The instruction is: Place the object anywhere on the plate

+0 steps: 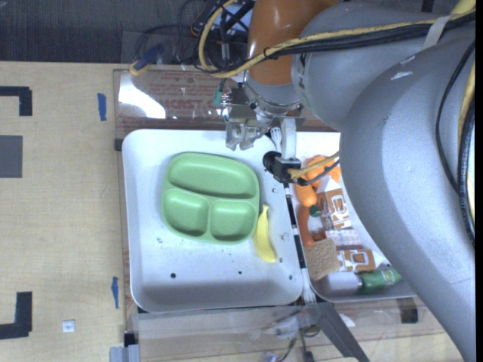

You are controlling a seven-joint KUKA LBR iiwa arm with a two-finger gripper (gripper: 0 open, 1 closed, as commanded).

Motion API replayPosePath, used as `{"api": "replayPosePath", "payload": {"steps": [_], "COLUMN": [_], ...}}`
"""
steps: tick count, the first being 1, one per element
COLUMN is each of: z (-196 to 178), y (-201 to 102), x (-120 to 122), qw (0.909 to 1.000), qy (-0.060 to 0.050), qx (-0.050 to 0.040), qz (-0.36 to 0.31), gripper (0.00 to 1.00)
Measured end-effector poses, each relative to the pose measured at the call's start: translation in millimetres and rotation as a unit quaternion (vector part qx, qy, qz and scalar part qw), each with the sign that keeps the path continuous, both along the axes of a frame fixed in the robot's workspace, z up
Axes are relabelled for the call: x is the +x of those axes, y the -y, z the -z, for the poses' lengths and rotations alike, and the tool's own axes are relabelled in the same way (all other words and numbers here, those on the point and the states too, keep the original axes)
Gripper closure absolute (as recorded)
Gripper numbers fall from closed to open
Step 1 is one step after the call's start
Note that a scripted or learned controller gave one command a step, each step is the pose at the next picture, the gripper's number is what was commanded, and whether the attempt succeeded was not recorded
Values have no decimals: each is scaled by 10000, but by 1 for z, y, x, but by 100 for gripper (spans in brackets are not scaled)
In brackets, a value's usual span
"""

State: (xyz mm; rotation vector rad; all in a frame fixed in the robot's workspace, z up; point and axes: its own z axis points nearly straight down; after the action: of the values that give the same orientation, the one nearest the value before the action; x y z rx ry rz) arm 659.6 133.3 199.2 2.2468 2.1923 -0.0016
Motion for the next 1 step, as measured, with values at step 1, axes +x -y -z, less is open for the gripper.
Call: {"api": "replayPosePath", "payload": {"steps": [1], "z": [25], "y": [-42], "x": [-62], "qw": [9999], "qy": [-20], "qx": [10], "qz": [99], "gripper": [100]}}
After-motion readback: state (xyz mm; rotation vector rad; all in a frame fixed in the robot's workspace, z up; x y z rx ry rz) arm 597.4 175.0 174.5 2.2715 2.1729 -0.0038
